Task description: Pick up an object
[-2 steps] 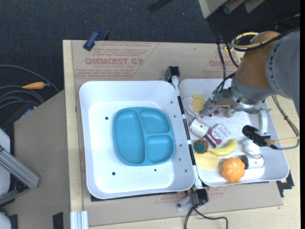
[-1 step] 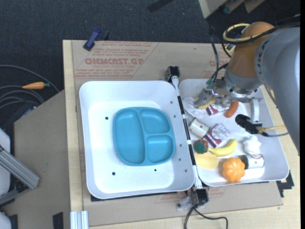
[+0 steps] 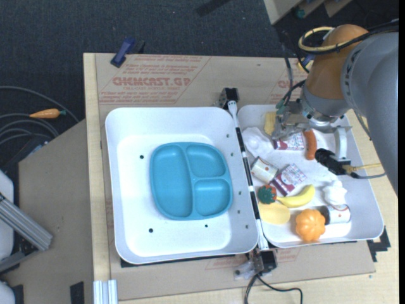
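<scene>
Gripper (image 3: 288,124) lowered into the back of the right bin (image 3: 367,223) from the arm (image 3: 354,62) bent in from the right; finger state impossible to tell, nothing visibly held. Just beside it, a white packet (image 3: 290,143) with red print. Nearby, an orange sausage (image 3: 309,144), long axis front to back. Further forward, a yellow banana (image 3: 299,197) and an orange pumpkin (image 3: 309,224).

You can read red print, "CHEMCAST G.P", on the brown board (image 3: 158,75) in the upper middle; its smaller lines are illegible.
</scene>
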